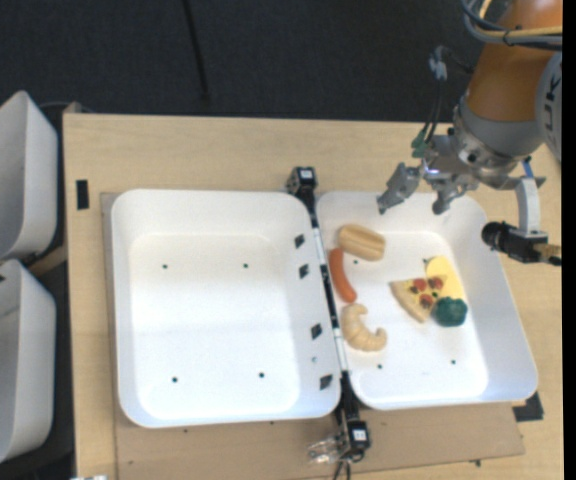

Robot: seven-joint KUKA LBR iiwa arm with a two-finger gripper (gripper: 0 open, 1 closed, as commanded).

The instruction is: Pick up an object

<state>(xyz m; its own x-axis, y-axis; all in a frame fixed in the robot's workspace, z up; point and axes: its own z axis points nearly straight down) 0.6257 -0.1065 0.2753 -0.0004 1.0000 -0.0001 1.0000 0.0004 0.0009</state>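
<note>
The right bin (468, 373) holds several toy foods: a bread roll (361, 241), an orange-red sausage (342, 274), a croissant (364, 329), a pizza slice (415, 295), a yellow piece (442, 273) and a green broccoli-like piece (450, 311). My gripper (420, 194) hangs above the bin's far edge, up and to the right of the bread roll. Its fingers are spread open with nothing between them.
The left bin (208, 303) sits beside the right one, joined by a black-clipped divider (320, 288). White containers (3, 268) stand off the bench's left side. A black cable fitting (513, 238) juts over the right bin's right rim.
</note>
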